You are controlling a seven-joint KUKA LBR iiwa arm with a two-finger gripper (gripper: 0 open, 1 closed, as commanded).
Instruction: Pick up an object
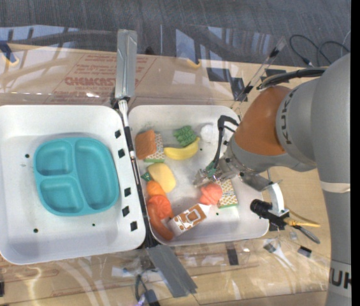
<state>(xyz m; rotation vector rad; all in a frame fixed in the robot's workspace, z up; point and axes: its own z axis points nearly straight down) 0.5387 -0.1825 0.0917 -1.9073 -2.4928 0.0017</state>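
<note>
The right bin (pixel 230 231) holds a pile of toy food. A brown toast slice (pixel 144 143), a green piece (pixel 183 134) and a yellow banana (pixel 182 151) lie toward the back. A yellow lemon-like piece (pixel 162 176), orange pieces (pixel 158 206) and a brown-and-white carton (pixel 189 217) lie toward the front left. A pink-red piece (pixel 210 195) rests beside a checkered green-edged piece (pixel 228 197). My gripper (pixel 208 173) hangs low in this bin, directly at the back edge of the pink-red piece. Nothing is visibly held in it.
The left bin (pixel 7 234) carries a teal divided plate (pixel 74 174). A raised divider with black clips (pixel 129 171) separates the two bins. The grey arm with its orange band (pixel 262 132) covers the right bin's right side.
</note>
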